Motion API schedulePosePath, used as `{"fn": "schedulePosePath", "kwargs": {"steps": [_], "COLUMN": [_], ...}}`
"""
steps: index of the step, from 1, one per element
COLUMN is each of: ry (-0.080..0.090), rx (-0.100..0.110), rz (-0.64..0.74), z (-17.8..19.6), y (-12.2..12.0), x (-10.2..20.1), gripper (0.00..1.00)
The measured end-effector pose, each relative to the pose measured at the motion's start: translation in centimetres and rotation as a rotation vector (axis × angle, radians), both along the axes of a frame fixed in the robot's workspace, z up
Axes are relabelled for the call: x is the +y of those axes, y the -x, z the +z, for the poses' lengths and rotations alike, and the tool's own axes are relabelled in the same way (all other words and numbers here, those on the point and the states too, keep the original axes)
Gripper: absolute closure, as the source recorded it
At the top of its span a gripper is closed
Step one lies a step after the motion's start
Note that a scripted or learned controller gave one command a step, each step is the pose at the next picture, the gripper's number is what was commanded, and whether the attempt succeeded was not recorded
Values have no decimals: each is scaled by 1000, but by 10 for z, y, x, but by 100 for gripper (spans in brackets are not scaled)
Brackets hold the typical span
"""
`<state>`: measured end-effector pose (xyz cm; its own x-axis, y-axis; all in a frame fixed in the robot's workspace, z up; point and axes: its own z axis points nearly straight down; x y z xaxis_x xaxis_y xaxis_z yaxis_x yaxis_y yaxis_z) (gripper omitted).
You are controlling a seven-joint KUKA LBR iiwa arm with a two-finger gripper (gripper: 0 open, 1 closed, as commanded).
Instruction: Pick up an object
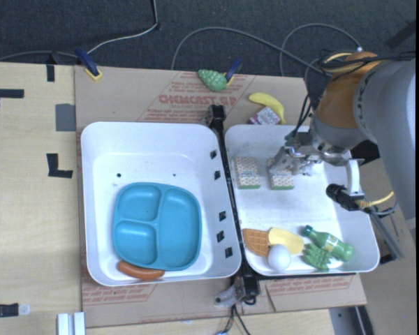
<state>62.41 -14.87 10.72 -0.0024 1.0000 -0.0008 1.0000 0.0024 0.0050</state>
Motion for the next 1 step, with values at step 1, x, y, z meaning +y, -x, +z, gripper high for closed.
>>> {"fn": "schedulePosePath", "kwargs": {"steps": [1], "ry": [-2], "rx": [6], "rz": [1], "z": [77], "y": [41], "x": [101], "gripper": [100]}}
